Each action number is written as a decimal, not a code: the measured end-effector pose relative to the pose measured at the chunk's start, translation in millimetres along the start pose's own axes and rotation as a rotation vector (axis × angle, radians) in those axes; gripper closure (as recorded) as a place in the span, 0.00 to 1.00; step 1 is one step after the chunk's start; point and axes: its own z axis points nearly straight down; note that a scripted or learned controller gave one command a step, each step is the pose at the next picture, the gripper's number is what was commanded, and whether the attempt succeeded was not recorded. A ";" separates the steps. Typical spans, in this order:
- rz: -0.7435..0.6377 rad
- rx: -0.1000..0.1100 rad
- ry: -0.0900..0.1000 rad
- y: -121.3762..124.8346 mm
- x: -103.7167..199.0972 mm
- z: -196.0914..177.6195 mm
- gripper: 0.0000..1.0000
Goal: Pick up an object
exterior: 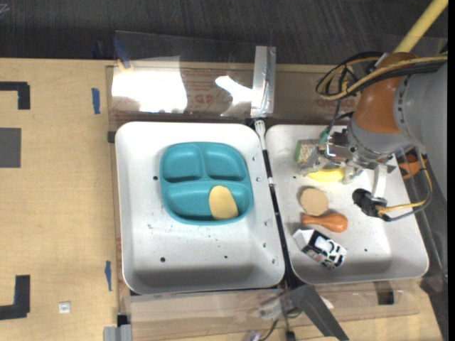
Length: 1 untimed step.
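Two shallow white bins sit side by side on the bench. The left bin (135, 247) carries a teal divided plate (186, 163), set a little toward its far edge. A yellow oval lump (223, 202) lies in the plate's wide near compartment, at that compartment's right end.

The right bin (405, 254) holds five loose things, all in its left half. A small speckled greenish block (306, 151) sits by the far-left corner. A yellow piece (323, 177) lies flat just nearer than that block. Closer to the left edge, about halfway along it, is a round tan disc (313, 202). An orange-brown piece shaped like a drumstick (328, 223) lies at the disc's near side, touching or almost touching it. A black-and-white toy (324, 250) lies toward the near-left corner.

The gripper (340, 160) is low over the far half of the right bin. It is just right of the speckled block and at the right end of the yellow piece. Whether it is open, closed or gripping anything cannot be told from this angle. The grey arm with its orange band (375, 112) comes in over the bin's far-right corner.
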 end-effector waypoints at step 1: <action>-0.045 0.041 -0.010 39.5 9.2 12.8 0.00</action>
